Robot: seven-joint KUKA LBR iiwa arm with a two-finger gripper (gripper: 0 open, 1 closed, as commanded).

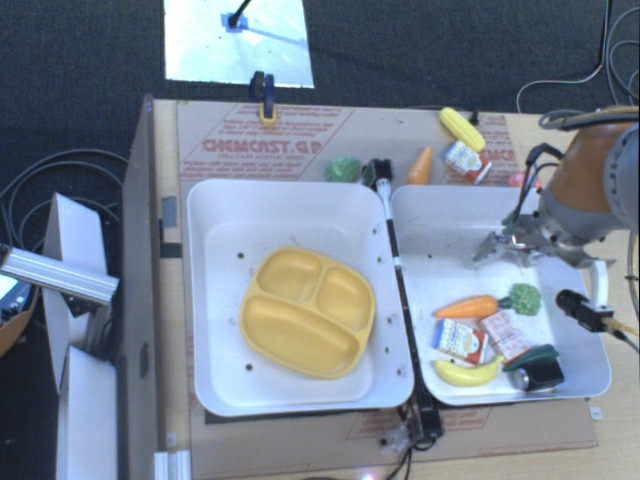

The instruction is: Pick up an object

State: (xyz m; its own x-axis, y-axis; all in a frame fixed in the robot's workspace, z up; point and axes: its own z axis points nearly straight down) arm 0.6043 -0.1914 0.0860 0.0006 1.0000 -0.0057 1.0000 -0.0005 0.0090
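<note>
The grey two-finger gripper hovers at right of centre, fingers spread and holding nothing, probably lining up on the orange plastic carrot below it.

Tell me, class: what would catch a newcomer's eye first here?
The yellow tray sits alone in the left bin. In the right bin, a carrot, broccoli and banana cluster near the front. The gripper hangs above that bin's bare middle.
</note>
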